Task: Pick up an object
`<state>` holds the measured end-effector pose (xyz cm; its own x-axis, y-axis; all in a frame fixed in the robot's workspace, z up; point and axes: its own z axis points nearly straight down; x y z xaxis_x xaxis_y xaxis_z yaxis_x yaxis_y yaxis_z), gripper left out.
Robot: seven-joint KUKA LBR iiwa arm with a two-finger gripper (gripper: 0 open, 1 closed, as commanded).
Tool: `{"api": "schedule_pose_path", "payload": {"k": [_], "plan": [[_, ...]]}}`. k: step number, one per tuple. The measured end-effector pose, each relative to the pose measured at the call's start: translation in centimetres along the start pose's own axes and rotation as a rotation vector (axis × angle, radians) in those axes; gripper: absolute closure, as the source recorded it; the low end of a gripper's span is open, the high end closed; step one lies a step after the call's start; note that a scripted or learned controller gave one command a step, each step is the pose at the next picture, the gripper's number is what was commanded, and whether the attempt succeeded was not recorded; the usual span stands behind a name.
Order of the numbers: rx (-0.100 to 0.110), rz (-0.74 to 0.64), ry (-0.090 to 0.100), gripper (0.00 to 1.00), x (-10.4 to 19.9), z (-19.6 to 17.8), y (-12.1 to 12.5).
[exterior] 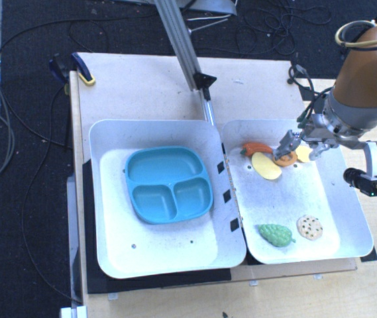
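Observation:
My gripper [300,152] is low over the far part of the right bin [347,211], and its fingers stand apart, so it is open. One fingertip [285,148] touches or hangs just above a small orange-brown round piece [286,158]. A pale yellow piece [304,154] lies between the two fingers, partly hidden. Just left of them lie a yellow oval [266,166] and an orange carrot-like piece [257,148]. Near the bin's front edge are a green leafy toy [275,234] and a chocolate-chip cookie [309,228]. I see nothing lifted.
The left bin [108,244] holds a blue three-compartment plate [169,183]. A slanted metal pole [178,32] comes down to the bins' far edge between them. Bare bin floor lies between the far cluster and the front items.

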<state>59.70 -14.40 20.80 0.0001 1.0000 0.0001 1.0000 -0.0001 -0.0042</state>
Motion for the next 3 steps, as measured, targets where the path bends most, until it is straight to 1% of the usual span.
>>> {"api": "schedule_pose_path", "payload": {"k": [1,2,3], "plan": [[0.001,0.001,0.0,0.0,-0.8,5.9,0.2],[0.0,0.001,0.0,0.0,-0.7,11.3,0.2],[-0.006,0.001,-0.001,1.0,-0.8,9.9,0.3]]}}
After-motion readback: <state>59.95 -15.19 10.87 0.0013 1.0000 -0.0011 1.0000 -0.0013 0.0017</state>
